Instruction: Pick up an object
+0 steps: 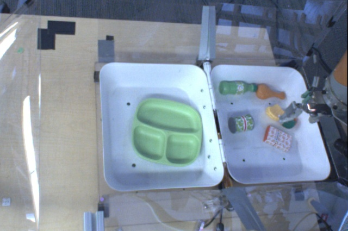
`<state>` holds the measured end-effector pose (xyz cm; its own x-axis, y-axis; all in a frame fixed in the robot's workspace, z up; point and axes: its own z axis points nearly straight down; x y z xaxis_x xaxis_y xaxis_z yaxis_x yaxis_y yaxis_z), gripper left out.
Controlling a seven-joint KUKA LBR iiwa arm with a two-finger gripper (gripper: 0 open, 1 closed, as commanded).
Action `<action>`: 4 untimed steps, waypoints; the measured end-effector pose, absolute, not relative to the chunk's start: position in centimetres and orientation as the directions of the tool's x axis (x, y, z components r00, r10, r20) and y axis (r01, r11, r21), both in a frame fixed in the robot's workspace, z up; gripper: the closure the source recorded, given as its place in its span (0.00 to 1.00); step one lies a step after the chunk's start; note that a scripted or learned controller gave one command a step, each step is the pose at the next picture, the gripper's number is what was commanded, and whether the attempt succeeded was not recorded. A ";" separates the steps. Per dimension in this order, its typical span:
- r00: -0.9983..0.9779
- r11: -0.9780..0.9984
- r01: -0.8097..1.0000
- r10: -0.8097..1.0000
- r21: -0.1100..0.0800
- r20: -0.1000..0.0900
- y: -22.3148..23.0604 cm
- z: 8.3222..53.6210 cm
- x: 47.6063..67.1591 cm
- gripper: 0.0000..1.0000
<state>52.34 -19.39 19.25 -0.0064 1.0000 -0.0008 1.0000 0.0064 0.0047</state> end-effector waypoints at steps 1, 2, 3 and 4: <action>-0.103 0.103 0.995 0.995 0.011 -0.004 -19.3 8.9 49.1 0.00; -0.107 0.107 0.994 0.994 0.019 -0.004 -19.0 10.1 49.4 1.00; -0.247 0.247 0.969 0.969 0.009 -0.004 -14.7 18.9 56.6 1.00; -0.247 0.247 0.969 0.969 0.009 -0.004 -14.7 18.9 56.6 0.00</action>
<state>56.56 -14.74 18.87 -0.2472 0.9690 -0.0042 0.9689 0.2472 0.0087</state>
